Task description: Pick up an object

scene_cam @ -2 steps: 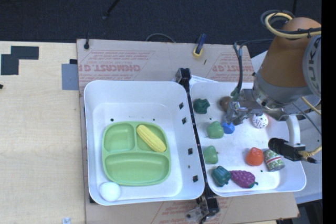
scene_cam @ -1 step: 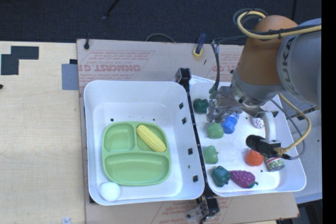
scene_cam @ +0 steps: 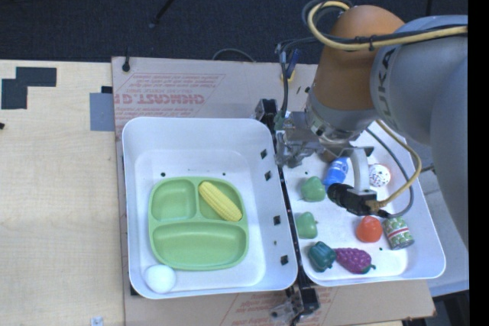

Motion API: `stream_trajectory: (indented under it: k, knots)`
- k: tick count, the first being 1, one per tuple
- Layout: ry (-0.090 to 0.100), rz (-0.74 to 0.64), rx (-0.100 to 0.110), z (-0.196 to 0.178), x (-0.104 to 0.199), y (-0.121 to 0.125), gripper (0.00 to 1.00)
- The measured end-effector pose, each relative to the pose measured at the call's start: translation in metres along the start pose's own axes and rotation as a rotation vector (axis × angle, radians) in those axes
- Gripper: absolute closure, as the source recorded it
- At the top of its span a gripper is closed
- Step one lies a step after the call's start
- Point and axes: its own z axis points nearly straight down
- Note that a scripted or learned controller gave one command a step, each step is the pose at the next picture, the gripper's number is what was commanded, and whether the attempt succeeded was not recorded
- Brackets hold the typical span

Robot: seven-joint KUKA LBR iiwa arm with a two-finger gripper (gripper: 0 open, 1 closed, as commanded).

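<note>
My gripper point(scene_cam: 293, 153) hangs over the far left corner of the right bin point(scene_cam: 428, 256), close to the wall shared with the left bin. Just right of and below it lies a green pepper-like piece point(scene_cam: 312, 188), apart from the gripper. A blue bottle point(scene_cam: 335, 171) stands beside that piece, partly behind the wrist. Nearer the front are a second green piece point(scene_cam: 306, 224), a teal object point(scene_cam: 321, 255) and purple grapes point(scene_cam: 353, 260). To the right are a red tomato point(scene_cam: 369, 229), a small can point(scene_cam: 398, 233) and a white spotted ball point(scene_cam: 379, 176).
The left bin point(scene_cam: 145, 141) holds a green divided plate point(scene_cam: 197, 248) with a yellow corn cob point(scene_cam: 220, 201) in its far right section. A white egg point(scene_cam: 160, 279) rests at the bin's front left corner. The arm covers the right bin's far side.
</note>
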Motion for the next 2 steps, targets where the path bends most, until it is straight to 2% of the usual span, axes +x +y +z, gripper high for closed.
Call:
stream_trajectory:
  k: [1, 2]
  knots:
    - [-0.001, 0.002, 0.002, 0.0062, 0.0394, 0.0047, 1.0]
    - [-0.002, 0.004, 0.001, -0.0007, 0.0466, 0.0004, 1.0]
